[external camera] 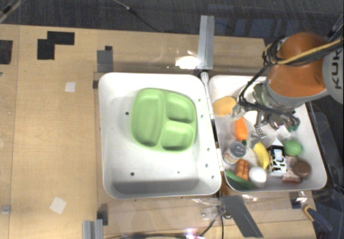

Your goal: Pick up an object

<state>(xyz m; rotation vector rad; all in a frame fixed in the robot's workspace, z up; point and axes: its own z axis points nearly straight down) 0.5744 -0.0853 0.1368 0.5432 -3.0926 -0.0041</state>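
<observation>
- Objects for picking are all sitting in the right bin [318, 164]: yellowish round piece [224, 106] near the top left corner, carrot [241, 129] below it, banana [261, 154], green ball [293, 147], white egg-like piece [258, 175], brown round piece [301, 168], black-and-white patterned item [277, 159], grey round can top [237, 150], and a dark green piece [238, 180] at the bottom edge.
- Gripper [267, 125] is hanging over the middle of the right bin, just above the carrot and banana; whether the fingers are wide or narrow, cannot tell, cables and wrist are blocking.
- Writing: white letters "KU" are showing on the arm [333, 74] at the right edge; the print on the black-and-white item is too small to read.
- Left bin [115, 179] is holding a green divided tray [163, 118], upside-looking or not, cannot tell; it is sitting centre-top with bare white floor around it, most at the bottom.
- Right bin is crowded in its lower half, items touching each other; the top right part is lying under the arm.
- Bins are sitting side by side, rims nearly touching, on the wooden desk [48, 141]; black squares [54, 43] are marking the desk's top left.
</observation>
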